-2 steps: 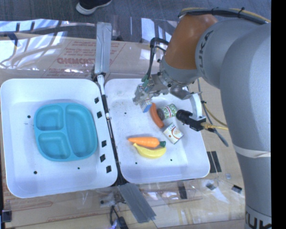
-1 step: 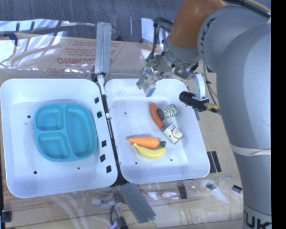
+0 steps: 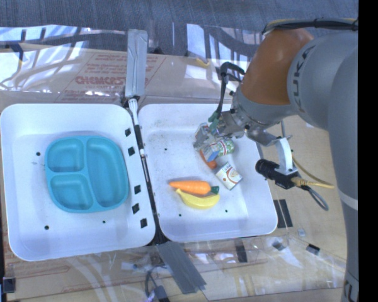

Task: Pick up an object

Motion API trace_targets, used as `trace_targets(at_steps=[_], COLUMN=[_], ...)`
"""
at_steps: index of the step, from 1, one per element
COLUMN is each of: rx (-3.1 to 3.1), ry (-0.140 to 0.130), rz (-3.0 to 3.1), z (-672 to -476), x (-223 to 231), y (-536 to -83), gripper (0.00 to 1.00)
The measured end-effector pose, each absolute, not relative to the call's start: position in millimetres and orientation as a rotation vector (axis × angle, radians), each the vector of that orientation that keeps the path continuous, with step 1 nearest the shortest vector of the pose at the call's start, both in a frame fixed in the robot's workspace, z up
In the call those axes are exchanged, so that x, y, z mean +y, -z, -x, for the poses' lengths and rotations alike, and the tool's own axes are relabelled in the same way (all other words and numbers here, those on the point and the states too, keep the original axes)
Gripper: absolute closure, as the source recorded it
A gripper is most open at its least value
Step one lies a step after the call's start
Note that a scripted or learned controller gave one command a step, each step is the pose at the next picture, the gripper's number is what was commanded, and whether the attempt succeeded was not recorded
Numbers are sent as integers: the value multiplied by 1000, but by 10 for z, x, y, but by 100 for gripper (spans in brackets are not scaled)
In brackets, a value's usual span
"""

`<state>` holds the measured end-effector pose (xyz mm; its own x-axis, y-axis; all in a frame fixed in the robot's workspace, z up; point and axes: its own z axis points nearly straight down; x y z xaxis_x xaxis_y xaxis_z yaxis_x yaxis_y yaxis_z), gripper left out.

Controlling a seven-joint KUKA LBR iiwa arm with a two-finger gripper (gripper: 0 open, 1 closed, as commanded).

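Carrot, orange with a green tip, lies in the right bin touching a yellow banana just below it. A small white carton sits nearby, and the gripper hangs over a can. A blue divided tray rests in the left bin.

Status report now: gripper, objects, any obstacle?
Gripper low in right bin, over small can. Carrot, banana, small carton lie apart. Grasp unconfirmed.

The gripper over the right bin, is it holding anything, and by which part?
Cannot be told: the gripper sits right at the can in the right bin, but any hold is hidden.
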<state>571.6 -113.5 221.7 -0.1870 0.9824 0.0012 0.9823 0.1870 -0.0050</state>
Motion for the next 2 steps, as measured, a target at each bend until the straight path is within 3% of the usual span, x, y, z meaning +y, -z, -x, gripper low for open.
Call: trace_targets(at_steps=[1,2], rx=[-2328,-2631], ry=[-8,-1], rz=[2099,1718], z=[-5880,-5713], x=[-457,-403], y=[-2032,-2555], gripper=[100,100])
